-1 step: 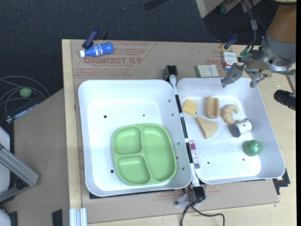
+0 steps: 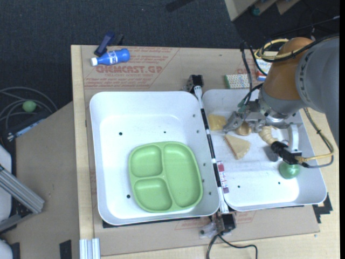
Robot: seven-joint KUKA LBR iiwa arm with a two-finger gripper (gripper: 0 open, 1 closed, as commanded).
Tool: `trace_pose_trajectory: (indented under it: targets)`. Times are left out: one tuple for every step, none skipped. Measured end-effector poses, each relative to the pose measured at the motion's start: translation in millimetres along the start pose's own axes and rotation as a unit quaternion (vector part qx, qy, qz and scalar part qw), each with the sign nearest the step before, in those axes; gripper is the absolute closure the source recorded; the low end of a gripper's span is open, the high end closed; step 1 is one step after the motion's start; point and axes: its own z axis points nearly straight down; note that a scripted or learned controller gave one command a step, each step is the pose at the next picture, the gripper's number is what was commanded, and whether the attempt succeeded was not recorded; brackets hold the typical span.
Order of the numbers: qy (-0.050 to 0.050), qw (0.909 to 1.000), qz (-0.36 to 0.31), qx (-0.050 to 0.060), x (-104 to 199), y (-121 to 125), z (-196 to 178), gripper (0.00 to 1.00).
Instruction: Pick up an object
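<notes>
My gripper [image 2: 241,118] is low in the right bin [image 2: 269,196], near its far left part. It sits among several tan wedge-shaped pieces. One wedge [image 2: 216,123] lies just to its left by the bin's wall, another wedge [image 2: 238,145] lies just in front of it, and a third small piece [image 2: 246,128] is right under the gripper, partly hidden. A pale curved piece [image 2: 266,135] lies to the right under the wrist. A green ball [image 2: 289,170] rests near the bin's right side.
The left bin [image 2: 108,144] holds a green divided plate [image 2: 164,176]. A blue and white bottle [image 2: 111,56] lies on the bench behind the left bin. A small patterned block [image 2: 237,81] sits behind the right bin.
</notes>
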Motion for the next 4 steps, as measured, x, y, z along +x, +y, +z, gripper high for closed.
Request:
trace_pose_trajectory:
  targets:
    - [0.0, 1.0, 0.0, 0.001, 14, -33, 0, 0.0]
    - [0.0, 1.0, 0.0, 0.001, 13, -49, 0, 0.0]
    - [0.0, 1.0, 0.0, 0.001, 23, -67, 0, 0.0]
    - [0.0, 1.0, 0.0, -0.001, 23, -65, -11, 1.0]
